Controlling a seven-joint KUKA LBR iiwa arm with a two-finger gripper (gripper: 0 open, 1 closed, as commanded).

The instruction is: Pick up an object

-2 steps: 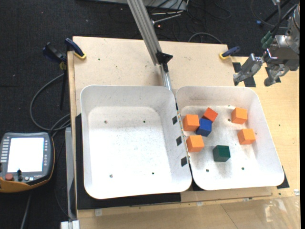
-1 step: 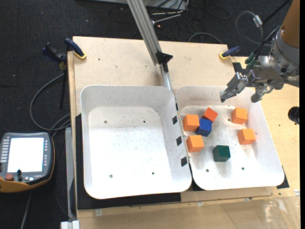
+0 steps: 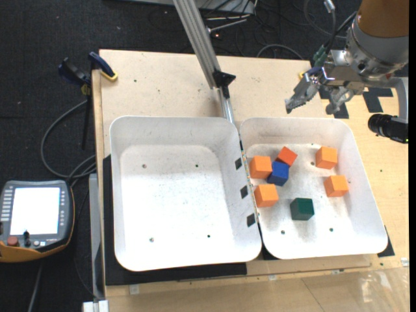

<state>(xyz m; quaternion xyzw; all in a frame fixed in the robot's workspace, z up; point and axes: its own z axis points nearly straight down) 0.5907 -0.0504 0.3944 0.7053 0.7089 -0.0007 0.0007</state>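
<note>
Closest to the lens, upper right: grey KUKA arm with orange band (image 3: 383,8), cut off by the frame edge. Its two-finger gripper (image 3: 318,96) hangs above the bench just beyond the right bin's far rim, fingers spread apart, nothing between them.

Wooden bench top (image 3: 156,83) carries both bins. Left shallow white bin (image 3: 123,174) shows only specks and small marks on its floor. Right shallow white bin (image 3: 364,233) holds the blocks: four orange cubes (image 3: 261,166), (image 3: 266,194), (image 3: 327,156), (image 3: 337,185); a red-orange cube (image 3: 287,155) touching a blue cube (image 3: 279,173); a dark green cube (image 3: 302,208) set apart, nearer the front.

Slanted aluminium strut (image 3: 195,31) crosses above the bench. Teach pendant with pale screen (image 3: 34,220) lies on the dark floor, far left. Blue-and-yellow clamp (image 3: 101,65) grips the bench corner. Cables beyond are hard to sort out.
</note>
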